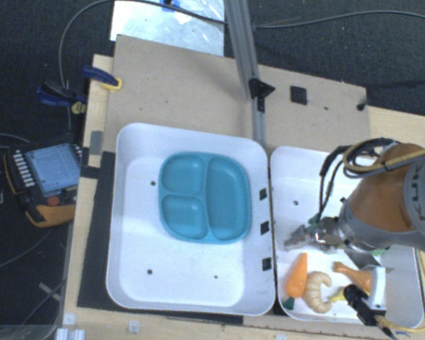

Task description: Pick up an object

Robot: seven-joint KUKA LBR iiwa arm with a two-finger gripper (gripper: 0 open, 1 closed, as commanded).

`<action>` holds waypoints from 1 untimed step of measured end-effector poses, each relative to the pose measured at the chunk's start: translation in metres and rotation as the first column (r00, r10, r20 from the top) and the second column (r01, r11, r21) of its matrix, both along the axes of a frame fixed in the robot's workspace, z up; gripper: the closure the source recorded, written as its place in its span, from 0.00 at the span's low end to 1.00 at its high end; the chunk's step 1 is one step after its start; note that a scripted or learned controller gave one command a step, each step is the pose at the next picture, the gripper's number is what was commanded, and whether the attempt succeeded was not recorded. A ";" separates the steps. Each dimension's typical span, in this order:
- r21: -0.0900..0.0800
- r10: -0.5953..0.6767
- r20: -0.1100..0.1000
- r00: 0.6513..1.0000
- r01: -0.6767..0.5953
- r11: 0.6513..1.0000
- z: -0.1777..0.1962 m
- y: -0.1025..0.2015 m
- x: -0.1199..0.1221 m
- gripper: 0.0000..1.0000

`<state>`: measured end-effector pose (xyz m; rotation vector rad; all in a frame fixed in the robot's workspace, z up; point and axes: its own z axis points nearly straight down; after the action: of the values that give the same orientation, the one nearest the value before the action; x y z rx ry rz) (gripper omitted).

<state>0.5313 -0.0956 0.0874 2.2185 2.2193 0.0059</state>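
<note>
Camera view | carrot [297, 275] upright (tip toward bench front, perhaps) | right bin [294, 177]

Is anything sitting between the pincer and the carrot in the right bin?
Nothing visible. The pincer hangs just above the carrot in the right bin, with bare bin floor between them. A tan curved piece lies beside the carrot, on its right.

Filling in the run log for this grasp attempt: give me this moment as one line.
arm over right bin | gripper above carrot | nothing seen held | blue tray in left bin
</note>
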 end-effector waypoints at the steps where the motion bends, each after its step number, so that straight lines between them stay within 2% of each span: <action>1: -0.002 0.000 0.008 1.000 0.000 1.000 0.012 -0.001 0.002 1.00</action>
<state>0.5337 -0.0962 0.0996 2.2130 2.2138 0.0125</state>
